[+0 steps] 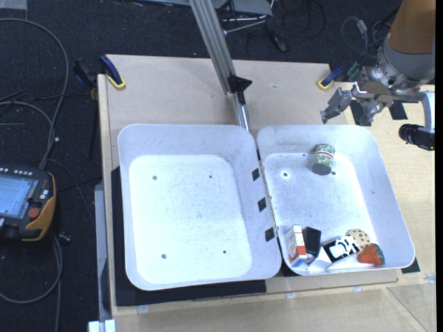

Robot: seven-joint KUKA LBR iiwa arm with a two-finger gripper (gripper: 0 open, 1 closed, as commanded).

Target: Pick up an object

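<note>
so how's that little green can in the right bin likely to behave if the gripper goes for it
The green can looks round-sided, so a nudge would probably send it rolling. It sits alone in the right bin, apart from the clutter, so nothing would stop it. Its curved side may slip between the fingers unless gripped squarely. The gripper is above the bin's far rim.

Grey arm (pixel 414 26) reaching in from right (orange-banded), claw (pixel 349 109) fingers spread

Two white bins (pixel 187 140) are sitting side by side on a wooden bench (pixel 173 81). A handheld control pendant (pixel 24 203) is lying on dark floor at left. An aluminium pole (pixel 214 37) is slanting over the bench. Cables (pixel 34 116) are trailing across the floor.
</note>
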